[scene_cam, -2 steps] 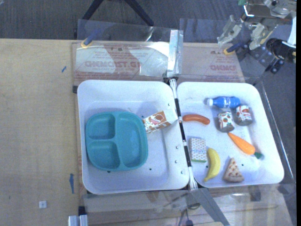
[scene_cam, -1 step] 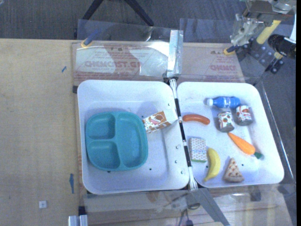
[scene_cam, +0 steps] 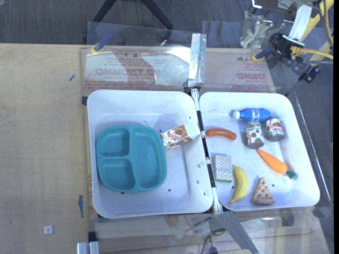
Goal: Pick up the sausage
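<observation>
One sausage [scene_cam: 221, 134] in right bin [scene_cam: 304, 142] — left edge, pincer [scene_cam: 253, 36] well above, apart

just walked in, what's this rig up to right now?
The arm is parked up at the top right, beyond the bins, and has not gone for anything yet. Its target, the sausage, lies untouched in the right bin near the divider, left of two small cans and below a blue bottle. A carrot, banana and pizza slice lie lower down. The left bin holds a teal divided plate.
</observation>
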`<control>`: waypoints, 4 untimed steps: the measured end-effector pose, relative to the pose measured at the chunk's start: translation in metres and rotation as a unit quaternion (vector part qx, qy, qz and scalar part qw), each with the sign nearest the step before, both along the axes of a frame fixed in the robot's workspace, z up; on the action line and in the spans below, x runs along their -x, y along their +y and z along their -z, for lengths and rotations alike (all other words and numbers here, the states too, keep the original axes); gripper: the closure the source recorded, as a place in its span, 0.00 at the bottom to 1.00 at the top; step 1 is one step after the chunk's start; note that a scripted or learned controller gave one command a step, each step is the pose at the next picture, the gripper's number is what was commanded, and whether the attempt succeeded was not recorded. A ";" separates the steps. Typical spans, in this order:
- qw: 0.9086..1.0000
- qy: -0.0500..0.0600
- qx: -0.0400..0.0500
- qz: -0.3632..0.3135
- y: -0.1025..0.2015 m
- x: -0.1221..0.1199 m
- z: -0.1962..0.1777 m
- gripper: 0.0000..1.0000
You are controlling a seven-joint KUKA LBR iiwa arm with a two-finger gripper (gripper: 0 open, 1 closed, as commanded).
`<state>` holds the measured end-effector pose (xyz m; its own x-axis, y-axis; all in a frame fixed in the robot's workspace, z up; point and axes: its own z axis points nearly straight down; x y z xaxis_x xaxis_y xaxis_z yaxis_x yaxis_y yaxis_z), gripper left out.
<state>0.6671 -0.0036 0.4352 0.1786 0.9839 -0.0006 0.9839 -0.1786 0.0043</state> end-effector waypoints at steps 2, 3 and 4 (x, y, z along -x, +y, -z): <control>0.995 0.001 -0.001 0.097 0.095 0.001 0.001 1.00; 0.987 0.001 -0.001 0.159 0.144 0.002 0.001 1.00; 0.974 0.004 -0.001 0.228 0.209 0.031 0.001 1.00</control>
<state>0.6360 0.2052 0.4347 0.5967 0.8025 -0.0026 0.8024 -0.5967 -0.0029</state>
